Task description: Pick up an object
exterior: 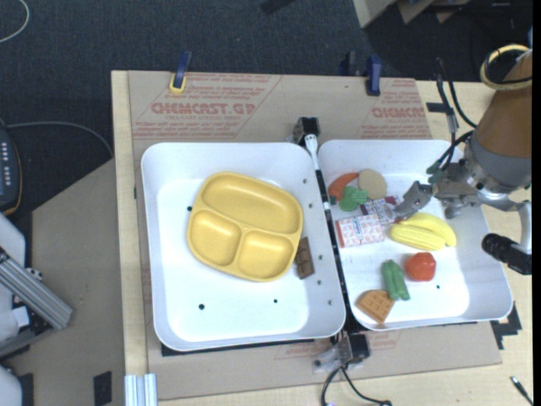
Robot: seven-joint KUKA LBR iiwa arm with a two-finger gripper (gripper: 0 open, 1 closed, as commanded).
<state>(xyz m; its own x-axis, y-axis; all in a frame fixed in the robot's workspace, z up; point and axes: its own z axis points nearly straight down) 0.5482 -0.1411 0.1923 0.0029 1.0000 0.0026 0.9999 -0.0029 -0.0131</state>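
Observation:
My gripper (416, 200) hangs over the right bin (483, 304), just above the left end of a yellow banana bunch (423, 231) and to the right of a red-and-white packet (362, 227). Nothing is visibly held in it. Around it lie a beige round piece (372, 182), an orange-red piece (341, 184) and a green piece (354, 200). Further forward sit a red tomato (421, 266), a green pickle (394, 279) and a tan waffle-like piece (375, 304).
The left bin (169, 294) holds a yellow divided plate (243, 225) with a small brown block (304, 259) at its right edge. The grey-and-orange arm (505, 142) covers the right bin's far right corner. Clamps and cables sit along the bench's back edge.

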